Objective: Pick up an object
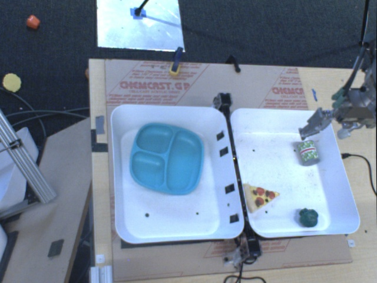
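In the right bin (277,229) lie three small objects. A green, white and red can (307,152) sits near the far right side, a toy pizza slice (260,196) near the left wall, and a dark green lump (308,217) at the front right. My gripper (326,130) hovers over the bin's far right part, just above and behind the can. Its two fingers stand apart, open, with nothing between them. The left fingertip (308,129) is close above the can.
The left bin (126,229) holds a blue divided plate (167,158). A black divider with clips (231,170) runs between the bins. Cardboard lies under both bins, with a shiny metal sheet (139,16) behind them.
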`<act>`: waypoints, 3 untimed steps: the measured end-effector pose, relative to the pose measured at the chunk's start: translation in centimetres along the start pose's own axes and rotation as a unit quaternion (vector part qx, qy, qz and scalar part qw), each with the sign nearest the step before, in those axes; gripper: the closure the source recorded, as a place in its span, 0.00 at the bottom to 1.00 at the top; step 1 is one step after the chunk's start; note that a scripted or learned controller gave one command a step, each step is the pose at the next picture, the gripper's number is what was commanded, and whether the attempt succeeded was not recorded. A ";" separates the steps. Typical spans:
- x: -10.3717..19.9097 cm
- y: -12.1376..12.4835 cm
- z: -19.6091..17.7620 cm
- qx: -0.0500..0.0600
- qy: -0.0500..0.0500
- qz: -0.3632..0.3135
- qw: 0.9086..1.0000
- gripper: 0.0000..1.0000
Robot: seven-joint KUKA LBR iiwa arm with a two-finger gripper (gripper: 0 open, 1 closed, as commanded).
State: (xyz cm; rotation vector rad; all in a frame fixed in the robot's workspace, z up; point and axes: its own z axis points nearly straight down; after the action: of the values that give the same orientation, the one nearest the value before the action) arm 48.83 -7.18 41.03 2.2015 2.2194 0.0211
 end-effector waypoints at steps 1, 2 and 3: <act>-5.9 -0.3 3.5 0.010 0.000 0.006 1.000 0.00; -12.7 -0.7 12.2 0.013 0.000 0.007 1.000 0.00; -13.6 1.6 6.1 0.006 -0.001 0.002 1.000 0.00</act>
State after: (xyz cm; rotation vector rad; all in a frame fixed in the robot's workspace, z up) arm 50.64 -20.74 34.99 2.2098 2.2201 0.0049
